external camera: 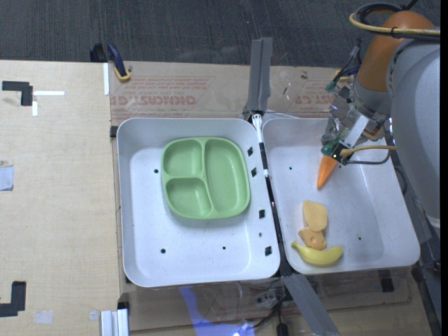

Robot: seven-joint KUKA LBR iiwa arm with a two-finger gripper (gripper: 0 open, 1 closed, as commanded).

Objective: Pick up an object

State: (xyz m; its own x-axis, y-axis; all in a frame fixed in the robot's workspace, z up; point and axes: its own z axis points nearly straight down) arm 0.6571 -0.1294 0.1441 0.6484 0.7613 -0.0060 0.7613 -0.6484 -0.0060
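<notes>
Carrot (325,173) hung point-down in the right bin (378,247), its thick top caught between the fingers of the gripper (331,152) — closed on it, so far as the view showed. Its long axis ran nearly upright, tilting slightly toward the bin's near side, tip just above or touching the floor; which, I could not tell. Below it, well apart, lay a banana (319,255) and a pale orange piece (315,216). Lifting straight up looked the safest move.
</notes>
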